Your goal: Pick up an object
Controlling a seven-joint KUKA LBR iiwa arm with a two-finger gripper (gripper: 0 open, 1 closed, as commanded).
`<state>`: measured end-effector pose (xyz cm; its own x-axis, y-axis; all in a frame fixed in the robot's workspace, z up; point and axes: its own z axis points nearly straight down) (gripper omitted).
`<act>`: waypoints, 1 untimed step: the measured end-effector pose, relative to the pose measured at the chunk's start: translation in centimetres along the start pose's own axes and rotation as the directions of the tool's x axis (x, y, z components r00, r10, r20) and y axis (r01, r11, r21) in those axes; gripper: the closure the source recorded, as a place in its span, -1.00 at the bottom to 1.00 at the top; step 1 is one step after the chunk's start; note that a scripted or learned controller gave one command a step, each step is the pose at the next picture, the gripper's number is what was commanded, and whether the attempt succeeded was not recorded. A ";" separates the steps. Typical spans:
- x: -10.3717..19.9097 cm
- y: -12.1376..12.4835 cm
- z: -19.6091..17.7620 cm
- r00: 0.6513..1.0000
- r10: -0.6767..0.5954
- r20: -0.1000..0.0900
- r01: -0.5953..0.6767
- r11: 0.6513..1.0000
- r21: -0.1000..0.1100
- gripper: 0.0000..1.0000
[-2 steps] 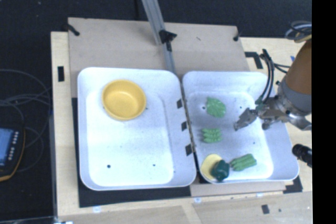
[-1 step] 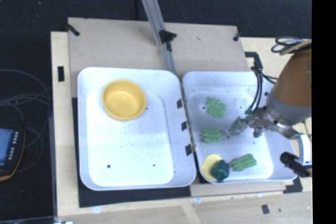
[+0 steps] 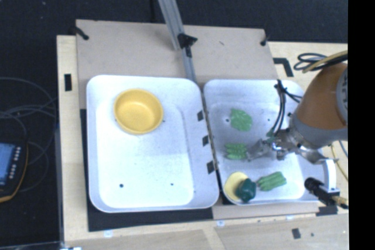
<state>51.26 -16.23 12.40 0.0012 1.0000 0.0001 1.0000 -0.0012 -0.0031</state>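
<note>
Gripper low in right bin; jaw state impossible to tell; green piece just left of jaws; another green piece below; yellow bowl far left.

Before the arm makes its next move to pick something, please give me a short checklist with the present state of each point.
1. Gripper is inside the right bin: ok.
2. A target lies near it, the green piece just left of the gripper: ok.
3. Something already between the fingers: cannot tell.
4. Other green pieces, upper and lower, lie apart from the target: ok.
5. Yellow bowl in the left bin is out of the way: ok.
</note>
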 end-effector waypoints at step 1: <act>-0.1 0.0 2.4 1.000 0.000 0.001 0.000 1.000 -0.003 -1.00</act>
<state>51.25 -16.29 10.01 0.0008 1.0000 -0.0009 1.0000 -0.0008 -0.0005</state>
